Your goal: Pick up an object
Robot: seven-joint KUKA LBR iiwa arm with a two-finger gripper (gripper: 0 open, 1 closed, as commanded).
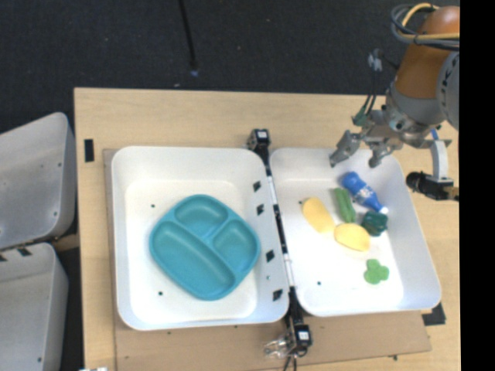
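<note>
My gripper (360,152) hangs over the back of the right bin (309,284), its two fingers spread apart and nothing between them. Just below it in the bin lie a blue bottle-like toy (359,188), a green pickle-like piece (344,205), a dark teal piece (375,222), a yellow oval (315,214), a second yellow lump (352,237) and a small green toy (376,272). The blue toy is the nearest thing to the fingertips, a short gap away.
The left bin (128,300) holds a teal divided plate (203,245). A black clip ridge (272,222) runs between the bins. Bare bin floor lies at the front left of the right bin. The grey and orange arm (424,60) stands at the right.
</note>
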